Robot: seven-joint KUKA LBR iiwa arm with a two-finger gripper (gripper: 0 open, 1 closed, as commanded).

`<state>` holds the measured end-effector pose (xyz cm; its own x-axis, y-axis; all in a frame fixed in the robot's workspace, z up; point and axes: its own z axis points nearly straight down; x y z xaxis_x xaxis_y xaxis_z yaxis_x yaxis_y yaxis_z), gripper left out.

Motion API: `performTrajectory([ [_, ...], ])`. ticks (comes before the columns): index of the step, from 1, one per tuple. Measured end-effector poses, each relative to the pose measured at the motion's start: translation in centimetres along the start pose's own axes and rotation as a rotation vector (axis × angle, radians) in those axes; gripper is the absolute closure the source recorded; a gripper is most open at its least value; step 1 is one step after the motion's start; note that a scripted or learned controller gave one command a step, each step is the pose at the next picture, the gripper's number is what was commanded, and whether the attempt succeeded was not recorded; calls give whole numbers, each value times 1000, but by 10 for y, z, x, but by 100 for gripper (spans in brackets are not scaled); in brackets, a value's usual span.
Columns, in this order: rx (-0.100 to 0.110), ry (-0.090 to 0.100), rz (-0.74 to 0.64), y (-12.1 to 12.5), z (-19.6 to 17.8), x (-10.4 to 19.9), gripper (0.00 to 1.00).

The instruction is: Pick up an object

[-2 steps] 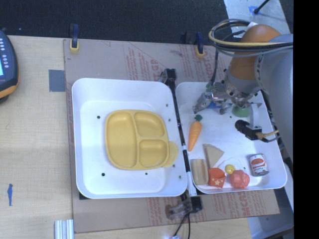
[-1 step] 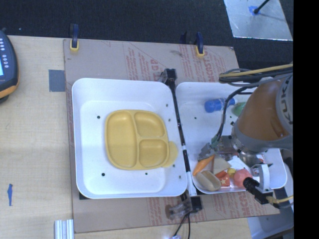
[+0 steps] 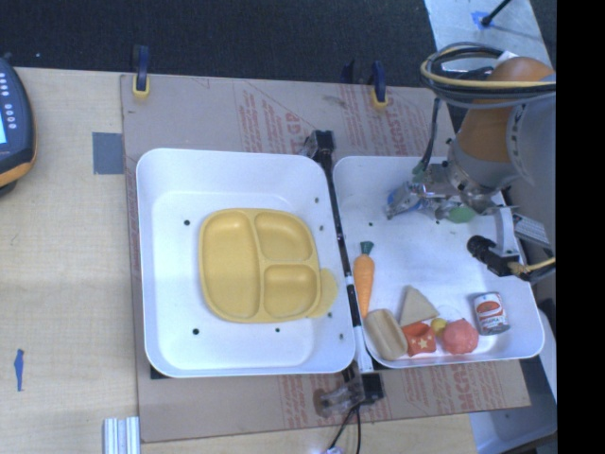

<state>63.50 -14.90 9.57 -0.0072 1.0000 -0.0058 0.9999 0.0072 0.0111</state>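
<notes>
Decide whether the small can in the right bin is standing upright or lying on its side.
Lying on its side. The can shows its red-labelled side wall to the overhead camera, resting on the floor of the right bin near the front right corner.

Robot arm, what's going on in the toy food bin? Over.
Tool low over right bin's far end. Carrot, can, tomato lie along near side, untouched. Yellow tray in left bin.

Wooden surface [image 3: 66, 282] under a cardboard sheet [image 3: 246, 112]

Two white bins, left bin [image 3: 156, 253] and right bin [image 3: 378, 183], sit side by side on the cardboard.
</notes>
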Motion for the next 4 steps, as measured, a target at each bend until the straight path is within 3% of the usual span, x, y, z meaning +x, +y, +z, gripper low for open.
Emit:
performTrajectory([
  [1, 15, 13, -2, 23, 3, -16, 0],
  [2, 16, 8, -3, -34, -44, 43, 0],
  [3, 22, 8, 4, -79, 6, 58, 0],
  [4, 20, 7, 4, -116, 3, 46, 0],
])
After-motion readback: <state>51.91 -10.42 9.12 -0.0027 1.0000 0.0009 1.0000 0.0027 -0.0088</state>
